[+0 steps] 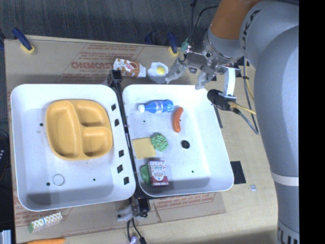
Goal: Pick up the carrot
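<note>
A short orange-red stick (pixel 176 119), rounded at both ends, lies in the right bin (pixel 216 151) toward its back; it may be the carrot. The tip of another orange piece (pixel 48 241) lies on the bench at the bottom left edge, outside the bins. My gripper (pixel 189 77) hangs over the right bin's back rim, up and slightly right of the orange-red stick and apart from it. Its fingers (pixel 173 73) are spread open with nothing between them.
The right bin also holds a blue bottle (pixel 157 107), a green ball (pixel 159 142), a yellow slice (pixel 143 147), a small carton (pixel 158 172) and a black dot (pixel 185 145). A yellow divided tray (pixel 79 128) fills the left bin (pixel 25 151). Small toys (pixel 158 70) sit behind the bins.
</note>
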Controlling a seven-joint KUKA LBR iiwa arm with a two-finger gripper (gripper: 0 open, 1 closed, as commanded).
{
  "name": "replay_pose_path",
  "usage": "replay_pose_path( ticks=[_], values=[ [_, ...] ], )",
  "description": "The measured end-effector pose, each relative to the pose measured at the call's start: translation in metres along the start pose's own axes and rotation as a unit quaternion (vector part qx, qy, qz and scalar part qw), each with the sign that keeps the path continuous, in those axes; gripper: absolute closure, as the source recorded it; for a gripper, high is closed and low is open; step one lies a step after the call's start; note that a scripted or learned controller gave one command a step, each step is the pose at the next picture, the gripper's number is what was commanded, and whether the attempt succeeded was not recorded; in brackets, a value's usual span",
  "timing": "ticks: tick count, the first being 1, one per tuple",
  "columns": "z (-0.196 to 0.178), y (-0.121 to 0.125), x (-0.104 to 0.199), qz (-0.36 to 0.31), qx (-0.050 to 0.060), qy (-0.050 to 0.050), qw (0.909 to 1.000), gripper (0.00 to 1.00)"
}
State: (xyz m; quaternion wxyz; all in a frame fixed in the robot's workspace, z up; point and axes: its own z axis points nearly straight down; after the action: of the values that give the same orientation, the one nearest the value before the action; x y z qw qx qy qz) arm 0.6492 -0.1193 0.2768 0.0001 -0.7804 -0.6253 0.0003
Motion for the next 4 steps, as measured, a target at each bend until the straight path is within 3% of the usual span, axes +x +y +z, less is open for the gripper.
replay_pose_path(
  ticks=[1,2,3,4],
  values=[
    [0.174,-0.049,0.016,0.073,0.004,0.000,0.9973,0.00],
    [0.084,-0.001,0.037,0.123,0.001,0.000,0.9924,0.00],
    [0.124,0.004,0.012,0.026,0.002,0.000,0.9996,0.00],
    [0.145,-0.007,-0.035,0.023,0.002,0.000,0.9997,0.00]
  ],
)
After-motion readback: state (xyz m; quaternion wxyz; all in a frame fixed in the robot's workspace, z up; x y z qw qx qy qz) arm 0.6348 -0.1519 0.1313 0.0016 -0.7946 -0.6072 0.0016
